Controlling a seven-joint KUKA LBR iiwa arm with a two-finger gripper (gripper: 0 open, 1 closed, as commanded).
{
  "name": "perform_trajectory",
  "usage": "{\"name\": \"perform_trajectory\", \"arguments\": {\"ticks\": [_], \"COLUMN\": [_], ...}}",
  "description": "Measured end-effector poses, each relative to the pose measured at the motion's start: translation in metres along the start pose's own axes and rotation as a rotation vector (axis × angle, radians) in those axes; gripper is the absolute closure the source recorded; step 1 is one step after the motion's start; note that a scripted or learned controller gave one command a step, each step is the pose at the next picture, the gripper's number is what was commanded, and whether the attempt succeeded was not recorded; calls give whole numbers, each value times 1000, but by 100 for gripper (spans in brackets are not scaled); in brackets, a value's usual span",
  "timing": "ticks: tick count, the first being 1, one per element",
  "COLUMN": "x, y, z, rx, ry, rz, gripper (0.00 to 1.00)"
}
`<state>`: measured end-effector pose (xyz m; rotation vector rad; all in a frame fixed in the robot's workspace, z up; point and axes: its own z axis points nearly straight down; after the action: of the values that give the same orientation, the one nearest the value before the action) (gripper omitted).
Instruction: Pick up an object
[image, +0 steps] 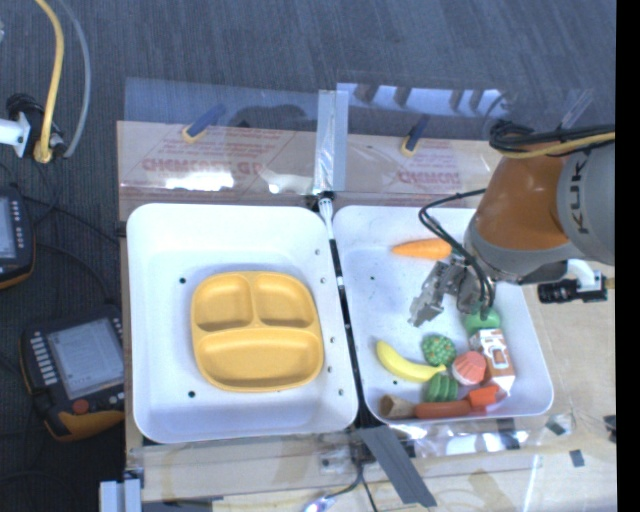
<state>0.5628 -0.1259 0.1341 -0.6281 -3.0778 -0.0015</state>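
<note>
**benchwatcher:** So where's the gripper sitting? I make it right of centre in the frame, over the right bin. The fingers look a little apart with nothing between them, so it's carrying nothing.

**pickbot_fan:** Agreed. The closest things are the green bumpy toy, just below it in the picture, and the banana, down and slightly to the left. The banana's long axis runs from upper left to lower right, so I'd guess the fingers need to close across that line. The carrot is above the gripper and lies almost level.

**benchwatcher:** What about the containers?

**pickbot_fan:** The right bin has all the toy food, mostly bunched in its lower right corner, including a red sausage-like piece along the bottom rim. The left bin holds a yellow divided plate, and nothing is sitting on it.
</note>
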Motion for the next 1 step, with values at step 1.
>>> {"name": "perform_trajectory", "arguments": {"ticks": [1], "x": [46], "y": [-44], "z": [40], "rx": [-11], "ry": [-23], "rz": [250], "gripper": [100]}}
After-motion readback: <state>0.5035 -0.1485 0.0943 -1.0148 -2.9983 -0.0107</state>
